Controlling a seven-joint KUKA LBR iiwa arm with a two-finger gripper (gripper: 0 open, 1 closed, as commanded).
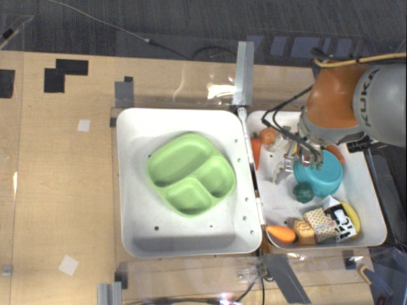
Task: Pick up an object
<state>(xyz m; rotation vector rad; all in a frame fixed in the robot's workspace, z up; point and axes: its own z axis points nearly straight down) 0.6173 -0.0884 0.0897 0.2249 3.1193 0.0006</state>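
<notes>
On the arm (375, 100), "KU" lettering

Arm reaching in from the right, wrist bent down.

The grey arm (386, 103) enters at the right edge of the camera view, with its orange band (332, 100) sitting just above the wrist. Below the band the wrist turns downward and toward the left, ending in the gripper (287, 164). Thin metal fingers (280, 170) point down and slightly left. Black cables loop out from the wrist on its left side. Whether the fingers stand apart or together is not clear from this angle.
</notes>
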